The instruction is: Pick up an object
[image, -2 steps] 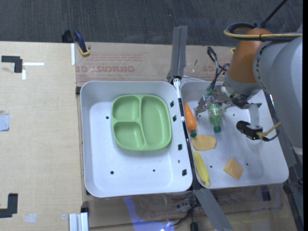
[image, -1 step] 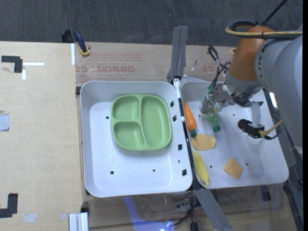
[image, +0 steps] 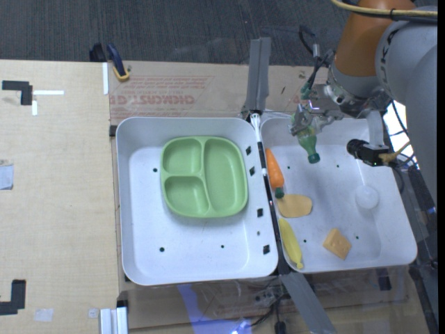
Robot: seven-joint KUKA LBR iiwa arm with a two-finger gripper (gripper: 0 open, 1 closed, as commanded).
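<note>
My gripper (image: 304,124) hangs over the back left part of the right bin (image: 389,256). It is shut on a small green bottle (image: 308,143), which dangles from the fingers, tilted, with its dark cap pointing down. The bottle looks lifted off the bin floor. Below it in the same bin lie an orange carrot (image: 274,170) against the left wall, a flat tan piece (image: 295,205), a yellow banana (image: 290,243) along the front left wall and an orange wedge (image: 337,243).
A pale round object (image: 366,198) sits toward the right bin's right side. The left bin (image: 139,249) holds a green divided plate (image: 205,177). A metal divider (image: 259,75) stands between the bins at the back.
</note>
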